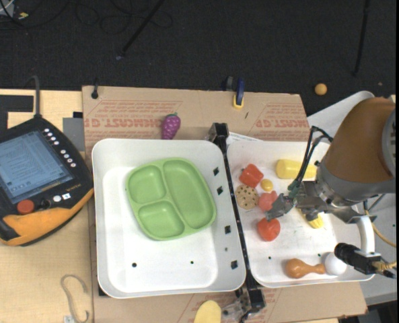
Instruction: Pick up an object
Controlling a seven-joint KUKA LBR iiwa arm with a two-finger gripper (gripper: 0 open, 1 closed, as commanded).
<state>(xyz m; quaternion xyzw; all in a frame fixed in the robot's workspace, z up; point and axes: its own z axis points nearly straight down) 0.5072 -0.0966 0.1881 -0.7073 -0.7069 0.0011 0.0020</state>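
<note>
Red tomato (268, 229) just below the fingers, gripper (280, 207) low in right bin (280, 264), finger state cannot be told, pink piece (267, 200) touching fingers' left side, cookie (245, 195) farther left, red pepper (251, 175) beyond, yellow block (288, 168) above.

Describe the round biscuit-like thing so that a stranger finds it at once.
Look in the right white bin, near its left wall. The cookie lies below the red pepper. It alone is flat, round, tan and dotted with dark spots; its neighbours are plain red or yellow.
</note>
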